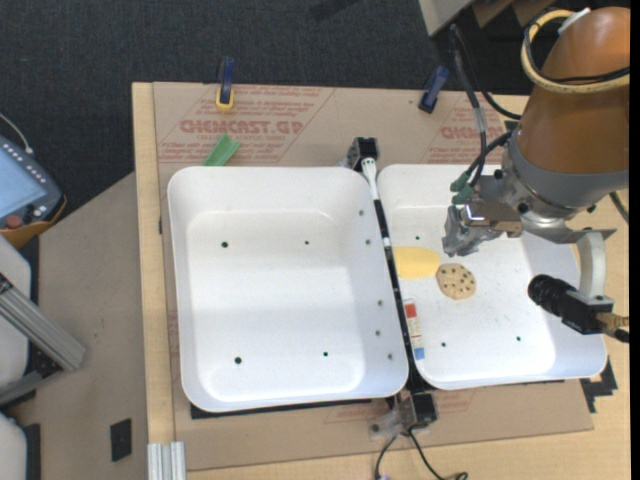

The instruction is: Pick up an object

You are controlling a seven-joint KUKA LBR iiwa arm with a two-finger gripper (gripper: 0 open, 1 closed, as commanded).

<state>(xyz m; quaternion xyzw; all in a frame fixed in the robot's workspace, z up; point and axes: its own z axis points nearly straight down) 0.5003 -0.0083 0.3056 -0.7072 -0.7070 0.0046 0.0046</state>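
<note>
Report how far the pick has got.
Done: the gripper is over the right bin, just above the cookie and beside the yellow piece. In hand: nothing visible between its fingers; both items lie on the bin floor. Left: the grasp and the lift.

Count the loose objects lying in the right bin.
3: a yellow piece near the divider, a round cookie just right of it below the claw, and a slim marker along the left wall. The arm may hide more.
</note>
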